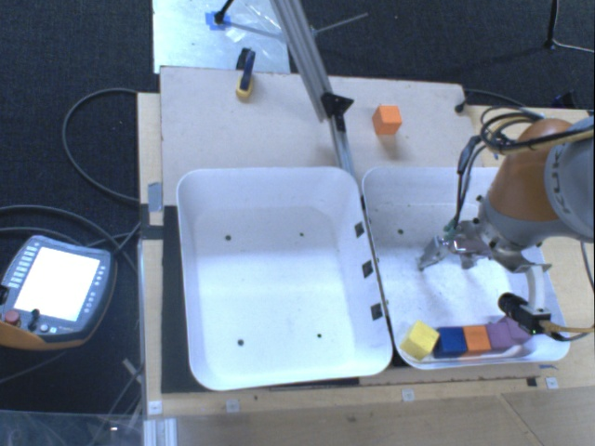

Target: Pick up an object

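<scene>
Along the near edge of the right bin [390, 189] sit a yellow block [419, 339], blue block [452, 341], orange block [477, 338] and purple block [503, 334] in a row. The hand [446, 251] hangs farther back above them, its fingers spread, gripping nothing

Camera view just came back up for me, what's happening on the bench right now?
The KUKA arm reaches in over the right bin, its tool low above the bin floor. Nothing shows between its fingers. Four blocks sit in a row along that bin's near edge: yellow block, blue block, orange block and purple block. Another orange cube lies outside the bins, on the board behind them.
</scene>
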`<state>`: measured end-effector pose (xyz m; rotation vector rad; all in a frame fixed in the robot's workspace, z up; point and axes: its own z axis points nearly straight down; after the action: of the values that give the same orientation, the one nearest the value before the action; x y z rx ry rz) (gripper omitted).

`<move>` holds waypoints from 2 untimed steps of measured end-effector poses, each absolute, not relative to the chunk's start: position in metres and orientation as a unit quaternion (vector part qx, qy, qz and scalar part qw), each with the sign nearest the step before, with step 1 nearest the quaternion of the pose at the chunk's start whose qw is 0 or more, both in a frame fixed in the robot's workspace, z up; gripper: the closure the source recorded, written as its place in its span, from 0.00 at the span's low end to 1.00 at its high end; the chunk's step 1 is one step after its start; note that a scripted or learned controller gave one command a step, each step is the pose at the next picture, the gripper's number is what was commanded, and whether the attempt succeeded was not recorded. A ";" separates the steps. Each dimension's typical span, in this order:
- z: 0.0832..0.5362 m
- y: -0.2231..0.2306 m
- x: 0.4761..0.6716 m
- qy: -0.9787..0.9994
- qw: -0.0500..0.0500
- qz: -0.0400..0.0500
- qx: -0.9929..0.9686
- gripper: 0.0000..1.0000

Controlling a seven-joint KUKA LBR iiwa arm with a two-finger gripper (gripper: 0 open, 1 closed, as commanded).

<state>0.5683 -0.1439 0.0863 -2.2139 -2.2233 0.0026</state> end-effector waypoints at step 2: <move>0.090 -0.081 0.570 -0.709 0.001 0.000 -0.705 0.00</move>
<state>0.5697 -0.0809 0.0899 -2.2139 -2.2248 0.0010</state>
